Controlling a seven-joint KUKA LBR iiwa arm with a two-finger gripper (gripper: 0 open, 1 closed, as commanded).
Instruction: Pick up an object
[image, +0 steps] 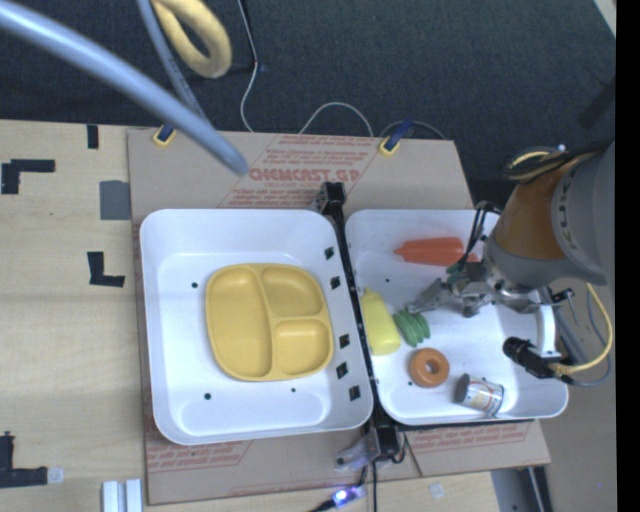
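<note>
My claw (428, 298) hangs low in the right bin (520, 405), finger state unclear, green object (411, 326) just toward the near edge, long axis slanted toward the divider.

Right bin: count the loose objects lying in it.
5. Carrot at the far side, yellow piece by the divider, green piece beside it, orange ring and small can nearest the camera. The arm may hide more.

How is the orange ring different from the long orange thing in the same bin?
The orange ring is round with a hole in its middle; the long orange thing is a stretched, carrot-like stick. The ring lies near the bin's front, beside a small can; the stick lies at the back, above the gripper. Both are orange and lie flat in the right bin.
</note>
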